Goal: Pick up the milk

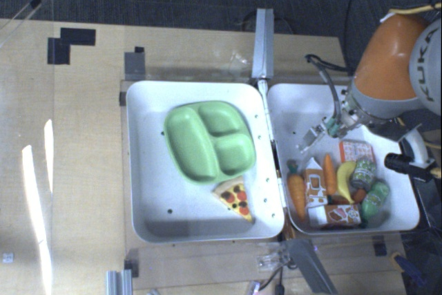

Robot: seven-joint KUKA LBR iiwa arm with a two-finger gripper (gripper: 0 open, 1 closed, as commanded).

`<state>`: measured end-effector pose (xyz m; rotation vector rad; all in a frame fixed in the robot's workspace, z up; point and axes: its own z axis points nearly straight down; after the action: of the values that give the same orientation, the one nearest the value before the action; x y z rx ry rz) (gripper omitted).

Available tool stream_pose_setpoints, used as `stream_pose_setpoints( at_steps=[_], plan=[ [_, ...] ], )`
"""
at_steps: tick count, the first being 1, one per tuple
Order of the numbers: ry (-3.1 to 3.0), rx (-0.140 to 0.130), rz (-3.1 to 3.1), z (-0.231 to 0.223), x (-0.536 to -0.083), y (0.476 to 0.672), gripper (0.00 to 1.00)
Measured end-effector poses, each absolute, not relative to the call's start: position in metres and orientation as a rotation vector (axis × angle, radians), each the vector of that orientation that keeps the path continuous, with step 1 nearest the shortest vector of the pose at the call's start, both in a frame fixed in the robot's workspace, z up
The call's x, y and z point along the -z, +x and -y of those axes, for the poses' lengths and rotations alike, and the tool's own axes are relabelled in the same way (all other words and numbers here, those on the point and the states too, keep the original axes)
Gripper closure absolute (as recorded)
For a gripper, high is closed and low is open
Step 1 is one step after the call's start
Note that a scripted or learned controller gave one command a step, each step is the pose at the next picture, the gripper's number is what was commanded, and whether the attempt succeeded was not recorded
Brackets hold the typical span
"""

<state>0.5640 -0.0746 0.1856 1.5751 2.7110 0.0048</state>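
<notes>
The milk (pixel 315 190) is a small white carton with orange print. It lies in the right bin (pixel 290 107) near its front left, between a carrot (pixel 295 194) on its left and a second carrot (pixel 330 176) on its right. My gripper (pixel 314 137) hangs over the bare middle of the right bin, a little behind the milk and apart from it. It points down and to the left from the orange-banded wrist (pixel 390 62). Nothing shows in its grasp.
Crowded around the milk are a banana (pixel 345 175), a printed box (pixel 356 150), a can (pixel 363 173), a green bottle (pixel 373 198) and a brown box (pixel 342 216). The left bin (pixel 148 211) holds a green divided plate (pixel 209 139) and a pizza slice (pixel 235 197).
</notes>
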Motion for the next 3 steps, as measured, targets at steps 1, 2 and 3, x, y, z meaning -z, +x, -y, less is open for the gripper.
stream_pose_setpoints(
  at_steps=[1, 2, 3],
  plan=[
    [1.278, -0.009, -2.861, 0.092, -0.112, 0.49, 0.0],
    [1.421, -0.007, -2.787, 0.09, -0.089, 0.518, 0.0],
    [1.417, -0.013, -2.784, 0.089, -0.101, 0.521, 1.0]
  ],
)
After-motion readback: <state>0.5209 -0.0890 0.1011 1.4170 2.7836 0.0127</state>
